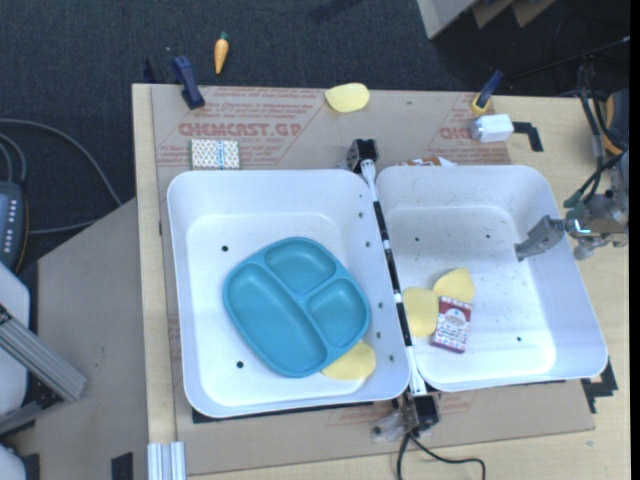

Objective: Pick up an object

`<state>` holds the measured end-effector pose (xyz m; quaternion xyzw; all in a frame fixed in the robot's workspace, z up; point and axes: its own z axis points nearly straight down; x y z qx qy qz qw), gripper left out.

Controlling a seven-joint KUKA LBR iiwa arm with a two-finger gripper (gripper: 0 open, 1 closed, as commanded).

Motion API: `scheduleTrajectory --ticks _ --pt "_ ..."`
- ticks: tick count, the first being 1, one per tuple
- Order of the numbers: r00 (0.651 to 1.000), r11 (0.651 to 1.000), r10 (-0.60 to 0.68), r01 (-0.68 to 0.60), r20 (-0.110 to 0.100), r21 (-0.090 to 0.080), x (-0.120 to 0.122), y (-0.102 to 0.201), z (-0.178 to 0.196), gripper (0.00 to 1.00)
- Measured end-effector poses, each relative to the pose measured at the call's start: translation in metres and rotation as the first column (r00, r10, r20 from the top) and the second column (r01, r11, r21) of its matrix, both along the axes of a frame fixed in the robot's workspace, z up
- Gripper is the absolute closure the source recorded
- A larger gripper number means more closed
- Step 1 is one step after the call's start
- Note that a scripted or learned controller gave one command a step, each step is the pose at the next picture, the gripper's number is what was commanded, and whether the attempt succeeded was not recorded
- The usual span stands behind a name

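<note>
From my remote seat I see the grey two-finger gripper point(545, 238) reaching in from the right, low over the right rim of the right-hand shallow white plastic bin point(500, 193). One dark finger point(538, 236) slants out over the bin floor; nothing sits between the fingers, and I cannot tell if the jaws are spread or pressed together. Cables hang at the wrist.

Pickable things lie at the right bin's near-left corner, well apart from the gripper: a small red-and-white printed carton point(452, 326), flat and rectangular, touching a smooth pale-yellow rounded piece point(455, 284) above it and just beside another flat yellow piece point(420, 312) against the divider.

The left-hand shallow white bin point(200, 218) carries a glossy blue three-compartment plastic plate point(295, 306), rounded, tilted diagonally, with a yellow slice point(350, 362) poking from under its near edge.

On the brown cardboard bench sheet point(260, 123): a yellow oval lump point(347, 97), a small patterned square packet point(215, 153). A tiny orange carrot-shaped toy point(221, 54) lies on the dark carpet.
</note>
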<state>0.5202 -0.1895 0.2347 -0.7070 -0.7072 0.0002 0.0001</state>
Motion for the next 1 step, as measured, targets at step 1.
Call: scheduleTrajectory --ticks 1 --pt "1.0 1.0 0.001 -0.001 -0.002 0.001 -0.0029 0.0732 -0.0403 0.0"
